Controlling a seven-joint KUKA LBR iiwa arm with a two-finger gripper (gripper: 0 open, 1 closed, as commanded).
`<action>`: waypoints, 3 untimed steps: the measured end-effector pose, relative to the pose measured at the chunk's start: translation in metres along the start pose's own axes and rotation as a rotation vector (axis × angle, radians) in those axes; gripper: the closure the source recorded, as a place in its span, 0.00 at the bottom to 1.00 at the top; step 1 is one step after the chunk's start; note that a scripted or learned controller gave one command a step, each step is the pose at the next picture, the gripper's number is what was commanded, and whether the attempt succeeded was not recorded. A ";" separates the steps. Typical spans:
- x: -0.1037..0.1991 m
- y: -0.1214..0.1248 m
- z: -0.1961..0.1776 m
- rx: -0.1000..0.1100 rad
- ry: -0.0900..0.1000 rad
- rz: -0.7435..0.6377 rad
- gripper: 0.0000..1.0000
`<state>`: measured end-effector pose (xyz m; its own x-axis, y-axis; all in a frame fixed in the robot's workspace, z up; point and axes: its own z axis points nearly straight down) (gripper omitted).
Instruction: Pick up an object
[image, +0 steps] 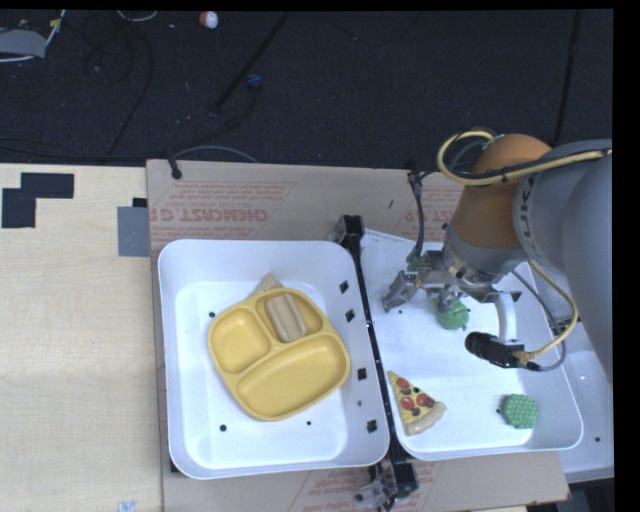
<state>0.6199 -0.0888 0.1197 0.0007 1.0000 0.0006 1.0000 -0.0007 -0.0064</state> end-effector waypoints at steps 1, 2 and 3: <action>-0.001 0.000 -0.012 -0.001 0.000 0.004 1.00; -0.001 0.002 -0.075 -0.009 -0.001 -0.001 1.00; 0.007 0.001 -0.122 -0.009 -0.001 -0.002 1.00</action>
